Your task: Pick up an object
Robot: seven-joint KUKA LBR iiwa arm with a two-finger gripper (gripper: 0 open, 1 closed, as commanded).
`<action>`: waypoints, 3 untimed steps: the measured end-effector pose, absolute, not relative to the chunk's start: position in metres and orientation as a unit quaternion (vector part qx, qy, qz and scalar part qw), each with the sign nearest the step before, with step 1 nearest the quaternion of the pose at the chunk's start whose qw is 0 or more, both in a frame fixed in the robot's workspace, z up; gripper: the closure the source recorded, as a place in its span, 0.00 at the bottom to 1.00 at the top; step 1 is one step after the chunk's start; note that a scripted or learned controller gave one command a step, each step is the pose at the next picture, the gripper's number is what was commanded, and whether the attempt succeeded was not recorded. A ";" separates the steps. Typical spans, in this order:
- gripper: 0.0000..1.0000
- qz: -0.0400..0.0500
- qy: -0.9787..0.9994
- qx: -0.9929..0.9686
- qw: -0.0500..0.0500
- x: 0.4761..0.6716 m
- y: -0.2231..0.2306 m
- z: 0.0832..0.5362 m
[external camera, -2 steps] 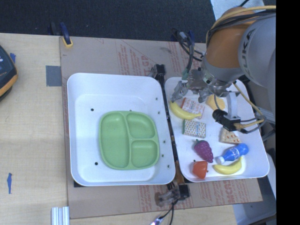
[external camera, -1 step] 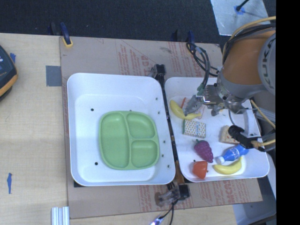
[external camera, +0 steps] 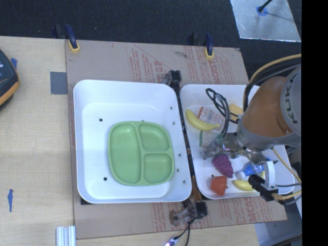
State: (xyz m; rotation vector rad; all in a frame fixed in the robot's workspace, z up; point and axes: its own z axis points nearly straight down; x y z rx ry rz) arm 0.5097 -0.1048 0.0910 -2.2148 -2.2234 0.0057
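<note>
The arm's wrist, with its orange band (external camera: 264,111), hangs over the right bin (external camera: 195,94), and the gripper (external camera: 221,146) reaches out from under it toward nine o'clock, low among the toys; whether it is spread or pressed together I cannot tell, since the wrist and cabling cover most of it. No object can be seen pinched in it, so I judge the pick not yet made. The relation that matters most is with the purple grape bunch (external camera: 223,164), which lies just beside the gripper at about six o'clock, its long axis running roughly from eleven to five. It is the nearest candidate (though a greyish item right at the gripper's tip is too blurred to name). The yellow banana (external camera: 199,120) lies at about ten o'clock from the gripper, near but apart, its curve running from upper left to lower right, with a crinkled packet (external camera: 210,113) touching its upper side. A red pepper-like toy (external camera: 219,184) sits farther down at six o'clock, beyond the grapes, and a second yellow piece (external camera: 242,185) lies at about four o'clock near the bin's lower rim. Crowding is the likely trouble: the black cable loop (external camera: 218,102) arches at twelve o'clock and the toys lie close together. The left bin (external camera: 84,137), well apart at nine o'clock, holds a green divided plate (external camera: 139,152).
</note>
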 end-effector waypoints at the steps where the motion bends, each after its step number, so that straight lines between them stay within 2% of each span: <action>1: 0.00 0.001 -0.708 -0.706 0.000 0.519 -0.109 0.092; 2: 0.00 0.001 -0.708 -0.706 0.001 0.582 -0.126 0.092; 3: 1.00 0.002 -0.709 -0.705 0.001 0.582 -0.127 0.102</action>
